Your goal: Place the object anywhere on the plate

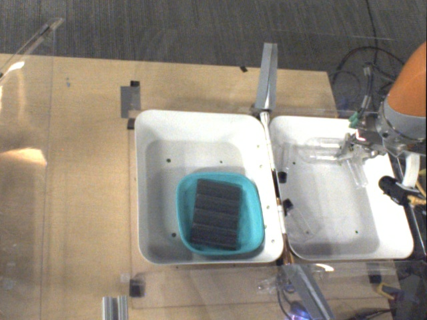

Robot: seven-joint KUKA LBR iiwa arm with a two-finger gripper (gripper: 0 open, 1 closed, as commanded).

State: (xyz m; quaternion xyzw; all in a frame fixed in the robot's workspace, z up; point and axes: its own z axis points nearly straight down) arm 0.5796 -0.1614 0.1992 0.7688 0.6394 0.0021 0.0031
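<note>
A dark grey ribbed block [216, 213] lies flat on the teal plate [252, 209], which sits in the left white bin [150, 179]. My gripper [333, 164] hangs over the back of the right bin [347, 235], well to the right of the plate and apart from the block. Its clear fingers [319, 149] are spread, so it is open with nothing between them. The orange band of the arm [410, 89] shows at the right edge.
The raised rims where the two bins meet [273, 179] run between the gripper and the plate. A grey metal post [267, 75] stands behind that seam. Cables and black fittings [400, 192] crowd the right bin's outer side.
</note>
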